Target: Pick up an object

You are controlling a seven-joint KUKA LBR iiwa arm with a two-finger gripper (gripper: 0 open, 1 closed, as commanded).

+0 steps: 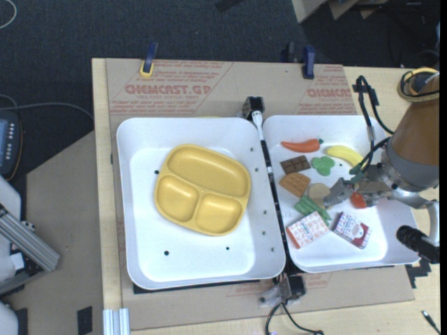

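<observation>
The right bin [349, 257] holds several toy foods. At its back lie an orange carrot [302, 145], a yellow banana [345, 154] and a green leafy piece [323, 164]. A brown chocolate bar [295, 165], a tan waffle [295, 183], a round beige piece [318, 191] and a green pod [311, 208] sit in the middle. A red-and-white carton [307, 229] and a red packet [351, 229] lie near the front. My gripper [347, 191] hangs low over the bin's right half, right by a small red object [358, 201] partly hidden under it.
A yellow divided plate [202, 188] lies in the left bin [140, 208]. A black divider [269, 180] runs between the bins. Blue and yellow clamps [148, 60] hold the cardboard at the back. The arm's orange band [420, 128] stands over the right bin's right wall.
</observation>
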